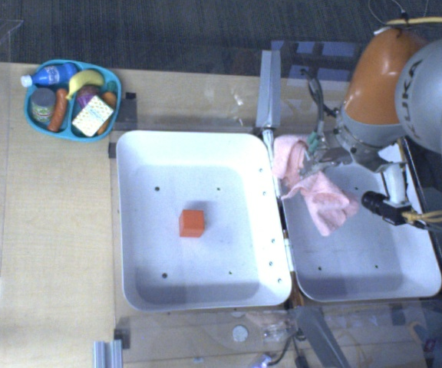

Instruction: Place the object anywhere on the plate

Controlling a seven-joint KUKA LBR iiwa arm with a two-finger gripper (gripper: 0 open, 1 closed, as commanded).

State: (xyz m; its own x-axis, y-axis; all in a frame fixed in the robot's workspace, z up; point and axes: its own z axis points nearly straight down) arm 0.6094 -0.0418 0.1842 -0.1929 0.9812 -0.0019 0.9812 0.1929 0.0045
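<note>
At right bin's left wall, pink cloth [318, 189] trails down-right.

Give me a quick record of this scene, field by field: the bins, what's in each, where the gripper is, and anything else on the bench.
left bin: white, shallow, holds an orange block near its middle
right bin: white, holds a pink cloth bunched at its upper left, draped over the rim between the bins
gripper: over the cloth in the right bin
arm: grey with an orange band, enters from the right
blue tray: on the bench at upper left, packed with toy food and a bottle
</note>
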